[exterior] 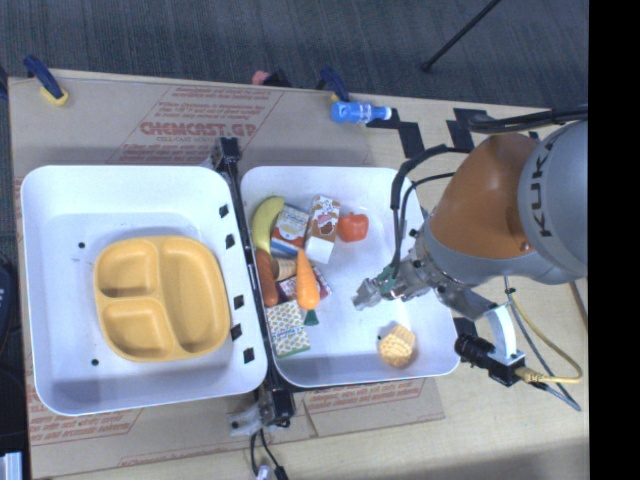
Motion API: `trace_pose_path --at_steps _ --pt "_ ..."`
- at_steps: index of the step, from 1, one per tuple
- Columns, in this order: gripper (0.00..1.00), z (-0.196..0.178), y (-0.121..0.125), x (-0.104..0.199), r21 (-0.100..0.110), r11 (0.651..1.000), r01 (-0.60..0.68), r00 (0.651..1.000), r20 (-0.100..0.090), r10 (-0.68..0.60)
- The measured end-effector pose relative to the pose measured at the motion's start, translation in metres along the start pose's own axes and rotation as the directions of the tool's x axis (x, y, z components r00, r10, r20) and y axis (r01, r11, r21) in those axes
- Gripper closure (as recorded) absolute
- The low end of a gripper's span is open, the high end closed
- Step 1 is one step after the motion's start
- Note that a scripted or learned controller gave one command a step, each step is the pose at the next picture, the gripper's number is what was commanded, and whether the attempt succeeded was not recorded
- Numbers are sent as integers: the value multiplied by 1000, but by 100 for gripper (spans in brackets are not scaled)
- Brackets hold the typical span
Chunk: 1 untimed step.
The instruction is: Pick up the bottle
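- Underneath, a cardboard-covered bench [330, 143] is seen, printed with red lettering at upper left, with dark carpet beyond it along the top.
- Two white bins are set side by side: the left bin [40, 298] bears a yellow divided tray [160, 296], the right bin [350, 363] toy foods.
- Outside the bins, at upper centre, the bottle [358, 113] is laid flat, small and blue with a pale cap end.
- Over the right bin's bare floor the gripper [370, 293] is hung, its state not discernible.

yellow tray [160, 298] in L bin [40, 268], banana [266, 220], carrot [307, 280], corn [397, 345]
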<state>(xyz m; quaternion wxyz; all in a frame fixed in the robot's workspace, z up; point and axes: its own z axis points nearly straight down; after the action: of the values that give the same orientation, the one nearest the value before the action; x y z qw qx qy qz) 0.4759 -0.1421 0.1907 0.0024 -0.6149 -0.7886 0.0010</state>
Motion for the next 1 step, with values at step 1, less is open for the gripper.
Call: trace_pose_path --at_steps 1 --pt "100 -23 15 59 -3 991 136 991 3 -136"
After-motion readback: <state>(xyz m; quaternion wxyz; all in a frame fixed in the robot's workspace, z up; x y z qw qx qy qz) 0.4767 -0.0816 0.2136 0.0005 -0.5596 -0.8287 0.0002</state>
